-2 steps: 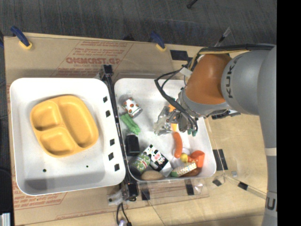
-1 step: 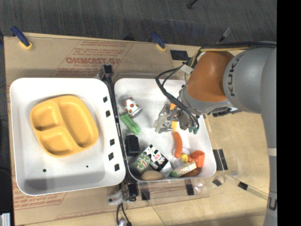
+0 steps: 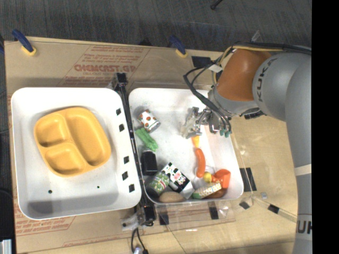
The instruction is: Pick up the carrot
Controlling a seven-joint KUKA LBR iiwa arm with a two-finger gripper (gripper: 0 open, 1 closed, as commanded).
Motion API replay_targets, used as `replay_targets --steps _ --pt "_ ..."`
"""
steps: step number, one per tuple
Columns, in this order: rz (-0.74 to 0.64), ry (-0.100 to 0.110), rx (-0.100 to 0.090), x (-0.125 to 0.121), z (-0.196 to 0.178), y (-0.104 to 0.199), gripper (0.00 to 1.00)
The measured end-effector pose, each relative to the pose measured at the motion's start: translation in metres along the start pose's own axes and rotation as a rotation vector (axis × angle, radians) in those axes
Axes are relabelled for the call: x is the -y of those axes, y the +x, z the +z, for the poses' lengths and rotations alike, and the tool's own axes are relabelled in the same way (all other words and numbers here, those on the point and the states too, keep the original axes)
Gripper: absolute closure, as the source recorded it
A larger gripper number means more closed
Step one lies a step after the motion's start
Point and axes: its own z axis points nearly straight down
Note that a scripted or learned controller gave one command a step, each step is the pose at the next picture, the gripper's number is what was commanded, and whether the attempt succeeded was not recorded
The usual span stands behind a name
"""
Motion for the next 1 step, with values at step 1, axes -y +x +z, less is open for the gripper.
replay_targets --steps 1 --pt "0.147 -0.002 0.01 -0.058 -0.1094 0.0002 1.0"
